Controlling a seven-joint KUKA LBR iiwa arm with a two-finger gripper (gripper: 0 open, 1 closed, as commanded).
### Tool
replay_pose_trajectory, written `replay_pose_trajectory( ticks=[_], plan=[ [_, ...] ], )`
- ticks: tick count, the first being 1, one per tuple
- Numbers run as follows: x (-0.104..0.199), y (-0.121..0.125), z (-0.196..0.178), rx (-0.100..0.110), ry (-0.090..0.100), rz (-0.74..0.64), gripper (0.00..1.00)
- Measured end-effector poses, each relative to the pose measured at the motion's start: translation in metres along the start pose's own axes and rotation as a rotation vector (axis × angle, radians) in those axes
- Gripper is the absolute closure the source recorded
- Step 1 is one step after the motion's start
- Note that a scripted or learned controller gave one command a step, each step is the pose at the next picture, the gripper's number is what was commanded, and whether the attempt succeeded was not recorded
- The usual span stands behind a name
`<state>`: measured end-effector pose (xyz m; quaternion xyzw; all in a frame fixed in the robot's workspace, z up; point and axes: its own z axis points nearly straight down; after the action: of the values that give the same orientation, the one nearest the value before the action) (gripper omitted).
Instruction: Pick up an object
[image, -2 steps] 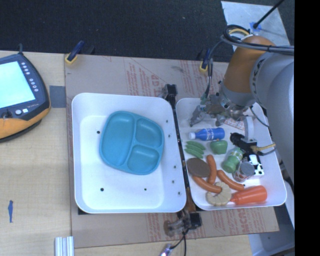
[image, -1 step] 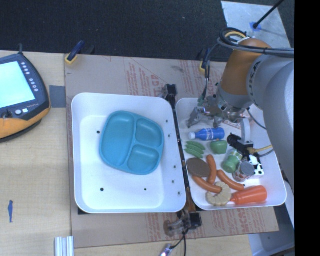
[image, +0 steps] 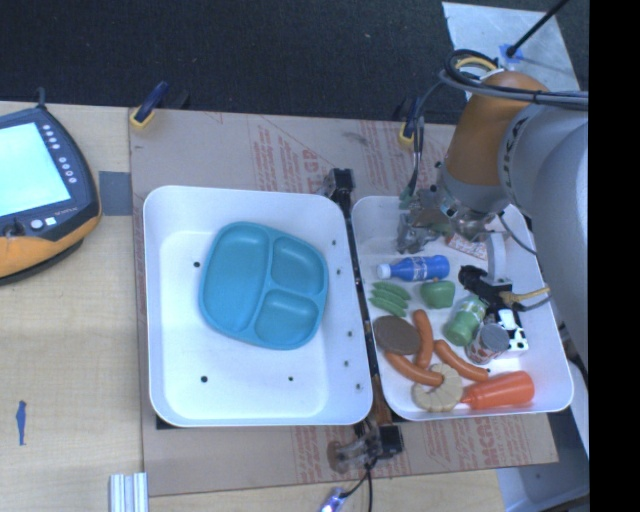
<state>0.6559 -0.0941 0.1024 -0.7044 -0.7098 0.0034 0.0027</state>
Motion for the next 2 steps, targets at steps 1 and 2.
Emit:
replay_pose_trajectory(
  ticks=[1, 2],
  plan=[
    [0.0, 0.0, 0.0, 0.0, 0.0, 0.0, 0.0],
    [0.001, 0.0, 0.011, -0.002, 0.0, 0.002, 0.0]
  ],
)
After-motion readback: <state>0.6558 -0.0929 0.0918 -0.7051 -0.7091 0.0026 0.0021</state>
